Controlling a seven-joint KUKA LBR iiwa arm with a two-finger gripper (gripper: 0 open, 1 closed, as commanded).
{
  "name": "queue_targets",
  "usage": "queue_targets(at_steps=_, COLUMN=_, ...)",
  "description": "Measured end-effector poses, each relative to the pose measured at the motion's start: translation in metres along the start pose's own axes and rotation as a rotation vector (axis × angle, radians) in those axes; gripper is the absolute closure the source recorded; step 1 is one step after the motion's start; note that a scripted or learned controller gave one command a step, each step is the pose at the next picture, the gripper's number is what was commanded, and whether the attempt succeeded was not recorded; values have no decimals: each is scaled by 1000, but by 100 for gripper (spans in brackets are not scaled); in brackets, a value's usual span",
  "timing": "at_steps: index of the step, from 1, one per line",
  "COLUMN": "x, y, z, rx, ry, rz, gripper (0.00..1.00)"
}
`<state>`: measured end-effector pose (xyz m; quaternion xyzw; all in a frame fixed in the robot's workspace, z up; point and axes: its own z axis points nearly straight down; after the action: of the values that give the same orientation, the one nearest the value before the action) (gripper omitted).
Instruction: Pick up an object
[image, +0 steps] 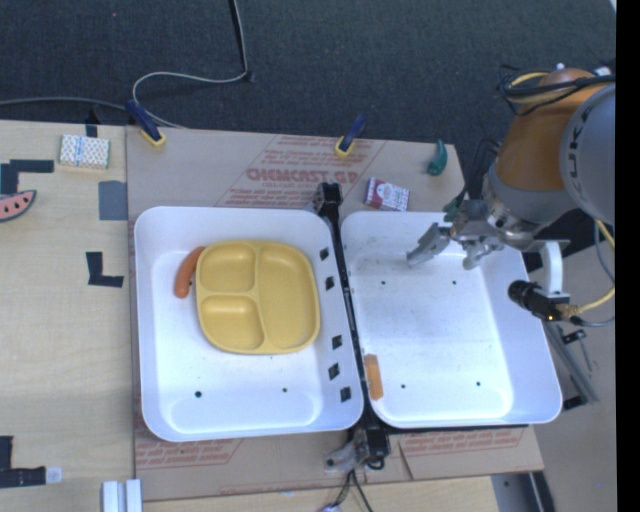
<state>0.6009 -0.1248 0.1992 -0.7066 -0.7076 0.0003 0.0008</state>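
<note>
Hovering over the far part of the right bin (520, 400), our claw (447, 250) hangs with its two fingers (425, 245) spread apart and nothing between them, so we call it open and empty. Behind it, toward the right, we see the grey arm with its orange band (535, 145) rising out of the frame. Below the claw the white floor of that bin carries a few dark specks, and well toward the near left corner from the claw lies a small orange stick (373, 376), close against the divider between the bins. Farther left of the claw, across that divider, sits the left bin (160, 400). In it we find a yellow plate (258, 297) with three compartments, and an orange sausage (185, 272) lies touching the plate's far left edge. Beyond the bins, just left of the claw and farther back, a small red packet (385, 194) rests on the cardboard. A green clip (438, 157) sits near the claw at the cardboard's back edge, and a yellow clamp (350, 138) stands farther left along it.
</note>
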Motion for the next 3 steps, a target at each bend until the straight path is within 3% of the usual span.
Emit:
queue_targets(at_steps=1, x=26, y=-3, z=113, rx=-3, ry=0, rz=0, gripper=0)
queue_targets(at_steps=2, x=25, y=-3, z=104, rx=-4, ry=-3, rz=1, gripper=100)
queue_targets(at_steps=3, x=26, y=-3, z=95, rx=-3, ry=-2, rz=0, gripper=100)
